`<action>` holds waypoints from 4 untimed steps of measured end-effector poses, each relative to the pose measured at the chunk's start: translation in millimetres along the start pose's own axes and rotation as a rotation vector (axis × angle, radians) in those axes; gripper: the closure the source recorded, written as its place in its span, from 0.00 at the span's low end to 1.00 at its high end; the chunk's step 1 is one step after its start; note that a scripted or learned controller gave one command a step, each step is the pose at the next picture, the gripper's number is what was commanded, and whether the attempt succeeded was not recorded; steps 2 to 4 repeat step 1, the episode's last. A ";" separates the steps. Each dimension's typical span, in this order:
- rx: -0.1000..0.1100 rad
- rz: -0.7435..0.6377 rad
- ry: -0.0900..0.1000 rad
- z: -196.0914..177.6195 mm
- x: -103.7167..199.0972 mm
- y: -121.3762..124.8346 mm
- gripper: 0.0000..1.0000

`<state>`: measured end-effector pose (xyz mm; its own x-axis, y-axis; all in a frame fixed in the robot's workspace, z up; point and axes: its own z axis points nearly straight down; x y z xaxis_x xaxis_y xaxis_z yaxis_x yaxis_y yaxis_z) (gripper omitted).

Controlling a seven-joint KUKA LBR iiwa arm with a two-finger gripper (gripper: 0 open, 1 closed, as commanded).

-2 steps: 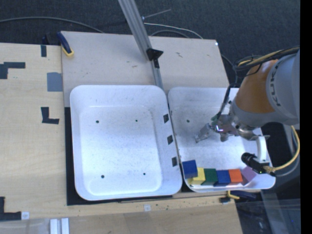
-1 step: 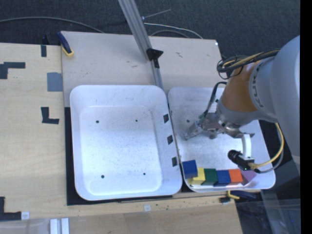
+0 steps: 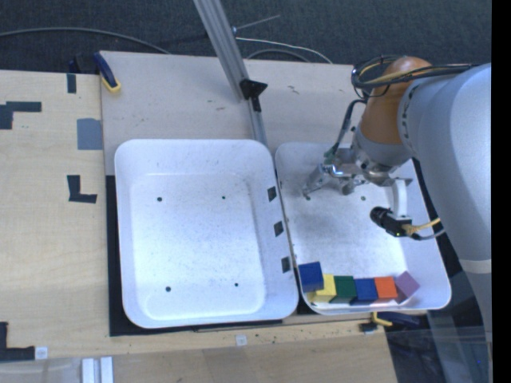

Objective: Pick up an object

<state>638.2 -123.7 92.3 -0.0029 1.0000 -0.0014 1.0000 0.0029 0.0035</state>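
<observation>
Lying in a row along the near edge of the right bin (image 3: 435,290) are the coloured blocks: a blue block (image 3: 310,275) at the left end with a yellow block (image 3: 323,294) partly under it, then a green block (image 3: 344,287), a second blue block (image 3: 366,290), an orange block (image 3: 386,287) and a purple block (image 3: 407,283) at the right end, each touching its neighbour. They sit against the bin's near wall, well apart from the gripper (image 3: 306,190), which hangs over the far part of the same bin, near its left wall. Nothing shows between the gripper and the blocks but the speckled white floor of the bin. The gripper points toward the left of the view, its tip close to the wall shared with the left bin (image 3: 128,214); nothing is seen gripped at its tip, and whether it stands wide or narrow cannot be told from this slant. Behind it the orange band (image 3: 383,110) and the grey arm (image 3: 459,158) fill the right side, with a black cable (image 3: 395,222) hanging below the wrist. A slanted metal rail (image 3: 227,46) crosses the bench (image 3: 176,94) beyond the bins.
</observation>
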 end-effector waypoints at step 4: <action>0.006 0.006 -0.001 0.4 -46.2 -23.7 0.00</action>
